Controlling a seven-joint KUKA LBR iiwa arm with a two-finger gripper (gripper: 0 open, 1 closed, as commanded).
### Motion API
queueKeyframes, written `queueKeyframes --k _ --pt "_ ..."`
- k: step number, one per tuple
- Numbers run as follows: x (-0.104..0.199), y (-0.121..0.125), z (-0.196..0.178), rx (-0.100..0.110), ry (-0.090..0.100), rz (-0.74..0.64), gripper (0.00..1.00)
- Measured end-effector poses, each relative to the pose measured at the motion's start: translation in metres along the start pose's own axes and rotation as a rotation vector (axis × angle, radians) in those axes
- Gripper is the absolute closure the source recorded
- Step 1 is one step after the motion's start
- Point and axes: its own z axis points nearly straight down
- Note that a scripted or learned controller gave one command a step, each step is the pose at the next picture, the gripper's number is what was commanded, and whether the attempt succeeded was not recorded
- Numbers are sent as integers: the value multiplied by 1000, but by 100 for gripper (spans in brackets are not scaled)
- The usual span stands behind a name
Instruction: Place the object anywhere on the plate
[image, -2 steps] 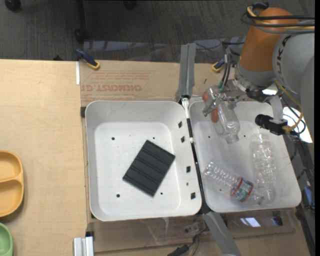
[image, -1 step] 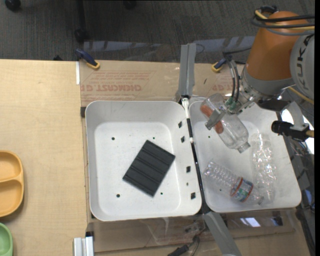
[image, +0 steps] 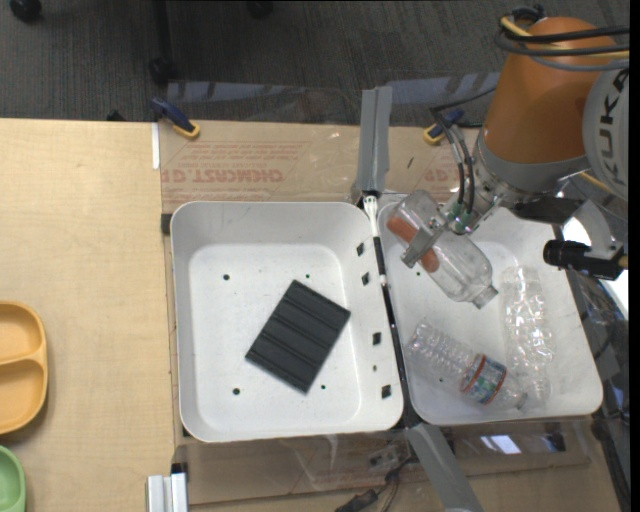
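The gripper (image: 432, 240) hangs over the upper left corner of the right bin (image: 575, 388), close to the wall it shares with the left bin (image: 182, 300). Its fingers look closed on a clear bottle (image: 464, 272). A grey finger crosses the bottle near its red-banded end, and the bottle sits tilted, its far end pointing toward the lower right of the frame. It looks larger than the other plastic in the bin, so I judge it lifted off the bin floor, though the slanted view makes this uncertain.

The dark ribbed plate (image: 298, 335) lies at an angle in the middle of the left bin, with nothing on it, well apart from the bottle.

So, by my reading, 1 part is done: the pick. The carry over the dividing wall toward the frame's lower left and the release over the plate remain.

2 other pieces lie in the right bin: a second clear bottle (image: 455, 362) near the lower edge and a crumpled clear bottle (image: 527, 325) beside it. A yellow tray (image: 20, 365) rests on the surface (image: 80, 220) at the far left.
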Motion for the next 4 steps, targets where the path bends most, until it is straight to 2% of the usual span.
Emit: queueKeyframes --k 1,2,3,4 --pt "12 -24 -17 0 0 -178 100" --pt "55 -2 27 1 1 -253 100" --pt "25 -28 0 -3 -3 -500 100" --pt "32 10 17 -2 -1 -742 100"
